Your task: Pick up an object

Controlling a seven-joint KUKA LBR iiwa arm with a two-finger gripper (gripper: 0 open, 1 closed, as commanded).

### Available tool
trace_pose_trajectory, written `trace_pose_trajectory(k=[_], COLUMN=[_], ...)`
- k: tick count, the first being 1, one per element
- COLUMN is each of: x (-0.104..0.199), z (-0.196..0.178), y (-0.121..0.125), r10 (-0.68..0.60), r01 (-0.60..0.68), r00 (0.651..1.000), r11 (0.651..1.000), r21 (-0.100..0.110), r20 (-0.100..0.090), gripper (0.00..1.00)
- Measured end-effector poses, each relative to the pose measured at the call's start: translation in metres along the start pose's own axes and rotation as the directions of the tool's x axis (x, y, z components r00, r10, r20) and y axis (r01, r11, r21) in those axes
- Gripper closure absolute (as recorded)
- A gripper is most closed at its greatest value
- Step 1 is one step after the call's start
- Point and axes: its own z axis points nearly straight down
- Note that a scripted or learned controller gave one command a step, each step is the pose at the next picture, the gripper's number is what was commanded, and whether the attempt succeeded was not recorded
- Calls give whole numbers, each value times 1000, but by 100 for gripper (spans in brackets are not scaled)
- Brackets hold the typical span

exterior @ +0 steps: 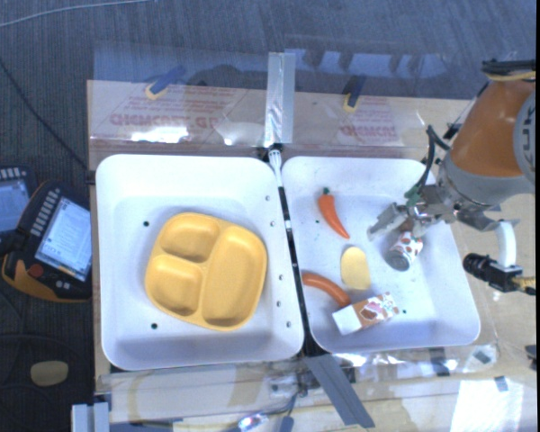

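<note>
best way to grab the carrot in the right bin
Grip the carrot across its thick orange middle, coming straight down from above. It lies flat and slanted on the bin floor, apart from the other items, so the fingers should close across its narrow width.

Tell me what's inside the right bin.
In the right bin: a carrot, pale yellow piece, sausage, small carton and a can under the gripper, partly covered.

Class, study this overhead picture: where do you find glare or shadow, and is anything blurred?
In the camera view, glare streaks the clear sheeting behind the bins; the yellow tray casts a soft shadow on the left bin; the gripper and the small can under it look slightly smeared; the carrot stays reasonably sharp.
</note>
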Motion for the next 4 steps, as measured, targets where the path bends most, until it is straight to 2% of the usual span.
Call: trace_pose_trajectory(k=[1,2,3,4], x=[-25,0,70,45], z=[57,77,76,76], y=[-5,79,63,-3], r10=[-73,-59,-27,65], r01=[73,60,27,-65], r00=[997,998,1000,998], r11=[997,998,1000,998], r21=[-2,-15,-15,-18], r20=[-1,7,4,4], gripper=[0,0,0,0])
